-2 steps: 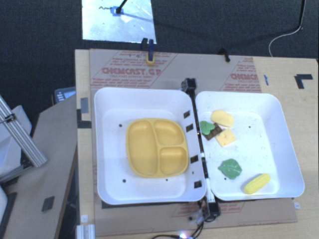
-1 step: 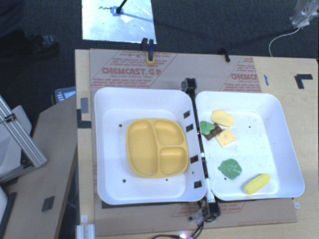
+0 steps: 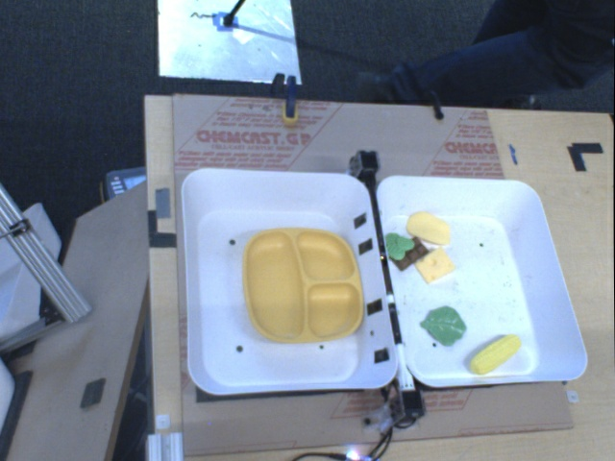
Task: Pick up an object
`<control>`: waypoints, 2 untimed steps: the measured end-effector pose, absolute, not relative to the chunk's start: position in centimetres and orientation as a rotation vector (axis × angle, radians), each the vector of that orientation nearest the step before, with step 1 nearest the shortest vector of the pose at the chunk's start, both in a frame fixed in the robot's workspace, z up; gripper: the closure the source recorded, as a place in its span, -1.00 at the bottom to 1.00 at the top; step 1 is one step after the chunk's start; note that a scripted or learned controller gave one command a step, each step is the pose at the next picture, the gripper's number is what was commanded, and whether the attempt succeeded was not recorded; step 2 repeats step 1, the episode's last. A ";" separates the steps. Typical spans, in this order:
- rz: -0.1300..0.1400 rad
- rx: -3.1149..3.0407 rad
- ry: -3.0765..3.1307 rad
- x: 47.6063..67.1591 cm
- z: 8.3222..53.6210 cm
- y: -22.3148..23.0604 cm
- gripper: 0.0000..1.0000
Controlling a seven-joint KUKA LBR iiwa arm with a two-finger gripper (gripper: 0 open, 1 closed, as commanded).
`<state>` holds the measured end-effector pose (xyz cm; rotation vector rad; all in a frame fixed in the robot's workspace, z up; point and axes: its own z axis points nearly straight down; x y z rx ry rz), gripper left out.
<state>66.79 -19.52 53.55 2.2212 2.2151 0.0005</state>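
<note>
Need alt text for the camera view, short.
Two shallow white bins sit side by side on a bench: the left holds a yellow three-compartment plastic tray, the right holds toy food, including a yellow corn cob and a green leaf.

Right bin (image 3: 553, 248): yellow bun (image 3: 429, 228) at eleven, cheese (image 3: 435, 265) touching a green-brown piece (image 3: 402, 249), lettuce leaf (image 3: 443, 325) at six, corn (image 3: 495, 353) at five.
</note>
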 end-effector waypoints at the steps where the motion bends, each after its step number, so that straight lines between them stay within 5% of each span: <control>1: 0.008 2.204 2.237 66.9 53.6 -8.3 1.00; 2: 0.008 2.204 2.237 66.9 53.6 -8.3 1.00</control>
